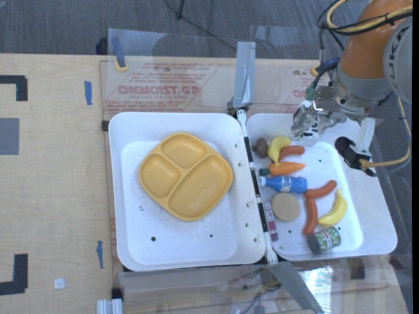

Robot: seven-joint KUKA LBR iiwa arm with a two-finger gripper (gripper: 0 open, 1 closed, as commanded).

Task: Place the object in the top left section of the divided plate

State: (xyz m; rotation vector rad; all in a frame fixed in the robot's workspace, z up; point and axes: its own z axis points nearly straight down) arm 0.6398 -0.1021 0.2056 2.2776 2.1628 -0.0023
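A: Nearest us, a green can point(325, 239) is lying at the right bin's point(383, 231) front edge.

B: And the gripper point(309, 124)?

A: It's hovering over that bin's back corner, near a yellow banana point(277, 146), gripping nothing that I can make out. Which toy it wants is unclear; all look light, hard, slippery plastic, best pinched across the middle.

B: The divided plate point(186, 174)?

A: Sitting in the left bin point(124, 175), sections bare.

floor point(65, 12): grey carpet | bench point(52, 175): light wood, blue tape marks point(88, 92)
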